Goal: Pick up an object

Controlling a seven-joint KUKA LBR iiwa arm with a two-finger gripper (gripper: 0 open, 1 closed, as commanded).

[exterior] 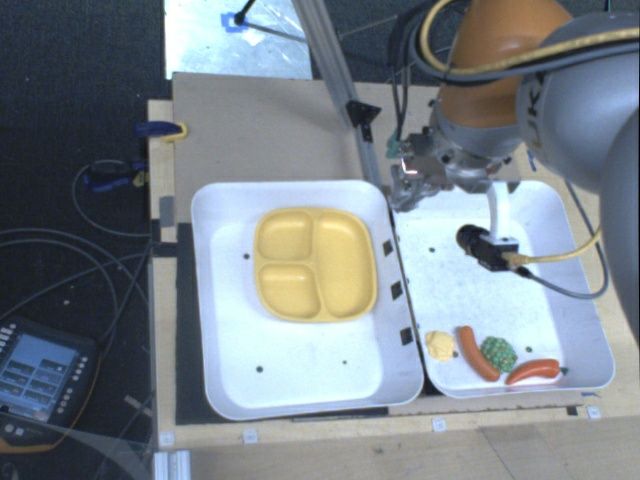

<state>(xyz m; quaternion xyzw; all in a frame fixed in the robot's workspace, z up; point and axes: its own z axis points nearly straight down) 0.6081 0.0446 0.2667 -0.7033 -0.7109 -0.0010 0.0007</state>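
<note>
The gripper (408,181) hangs over the far left corner of the right bin (520,288), and I cannot tell whether it is open or closed. The likely pickings, a yellow lump (439,344), an orange sausage (477,353), a green piece (498,351) and a red sausage (533,371), huddle along the bin's near wall. That leaves bare floor to come in over, though the wall looks likely to crowd a grab.

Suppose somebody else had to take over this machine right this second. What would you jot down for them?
End effector: at the far left corner of the right bin, well away from the food items; its grip state is unclear.
Right bin, near edge: yellow piece, orange sausage, green broccoli, red sausage, all lying on the floor of the bin.
Left bin: yellow divided plate.
Done: nothing lifted yet.
Left: move over one item, descend, grasp, lift.
</note>
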